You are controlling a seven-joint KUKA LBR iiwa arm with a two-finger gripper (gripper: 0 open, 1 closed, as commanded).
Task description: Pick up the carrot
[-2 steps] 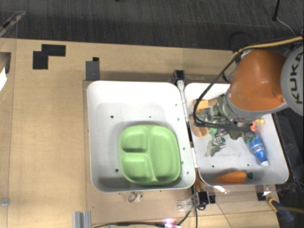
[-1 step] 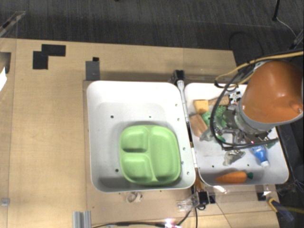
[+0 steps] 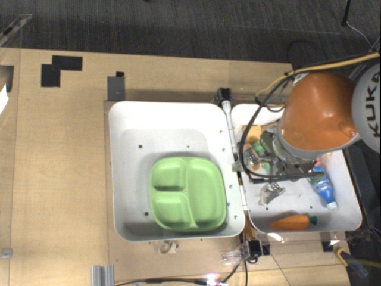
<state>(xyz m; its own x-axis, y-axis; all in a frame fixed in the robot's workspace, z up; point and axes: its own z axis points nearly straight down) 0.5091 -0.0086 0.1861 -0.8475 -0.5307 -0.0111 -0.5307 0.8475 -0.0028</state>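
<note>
The two-finger gripper (image 3: 272, 190) is seen low over the right shallow white plastic bin (image 3: 351, 210), beneath the grey arm's orange band (image 3: 318, 112); whether it is released or clenched cannot be told. In the left shallow white plastic bin (image 3: 128, 136), a light green plastic tray with 3 compartments (image 3: 188, 192) is laid. In the right bin, a blue and white plastic bottle (image 3: 324, 189) is found near the gripper. The orange carrot with a green stem end (image 3: 290, 222) is found at that bin's near wall, apart from the gripper.
</note>
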